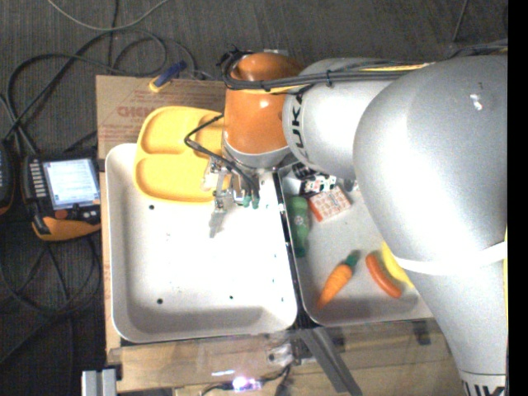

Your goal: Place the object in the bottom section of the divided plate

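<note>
A yellow divided plate (169,151) lies in the far left corner of the left bin (198,295), partly over its rim. Its bottom section (169,180) is the compartment nearest the bin's middle and looks bare. My gripper (233,193) hangs below the orange wrist band, just right of that section's right edge and over the bin floor. The wrist hides the plate's right side. I cannot make out any object in the gripper.
The right bin (355,312) holds a green cucumber (299,221), a carrot (337,279), an orange-red piece (381,275) beside a yellow banana (398,272), and a red-and-white box (327,205). The grey arm covers most of that bin. A handheld screen (66,184) lies left of the bench.
</note>
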### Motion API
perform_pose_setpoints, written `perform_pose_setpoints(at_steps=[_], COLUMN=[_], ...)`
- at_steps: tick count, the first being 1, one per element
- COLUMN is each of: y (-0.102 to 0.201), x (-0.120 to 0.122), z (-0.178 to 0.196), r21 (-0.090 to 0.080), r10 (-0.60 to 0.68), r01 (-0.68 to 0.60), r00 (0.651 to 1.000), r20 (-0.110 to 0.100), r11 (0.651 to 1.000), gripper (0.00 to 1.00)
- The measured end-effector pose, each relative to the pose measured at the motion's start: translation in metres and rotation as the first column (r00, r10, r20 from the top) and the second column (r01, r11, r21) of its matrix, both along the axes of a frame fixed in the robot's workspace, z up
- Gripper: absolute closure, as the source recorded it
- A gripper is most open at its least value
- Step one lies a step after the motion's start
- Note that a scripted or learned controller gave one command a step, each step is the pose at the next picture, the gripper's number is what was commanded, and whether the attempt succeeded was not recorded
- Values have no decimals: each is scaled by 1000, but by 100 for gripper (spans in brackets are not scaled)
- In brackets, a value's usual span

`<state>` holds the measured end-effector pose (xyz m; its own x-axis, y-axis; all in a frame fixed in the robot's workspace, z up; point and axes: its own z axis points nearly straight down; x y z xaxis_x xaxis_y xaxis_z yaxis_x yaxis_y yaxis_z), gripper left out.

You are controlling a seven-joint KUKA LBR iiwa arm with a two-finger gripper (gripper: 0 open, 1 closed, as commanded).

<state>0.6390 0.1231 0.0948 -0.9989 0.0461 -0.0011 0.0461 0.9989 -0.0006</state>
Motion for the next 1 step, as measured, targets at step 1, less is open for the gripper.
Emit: perform_pose_setpoints(at_steps=[1], y=[60], x=[-7], z=[-5], r21=[4], r10=[-505], r01=[505], r00=[863], r20=[3], r11=[863], gripper=[0])
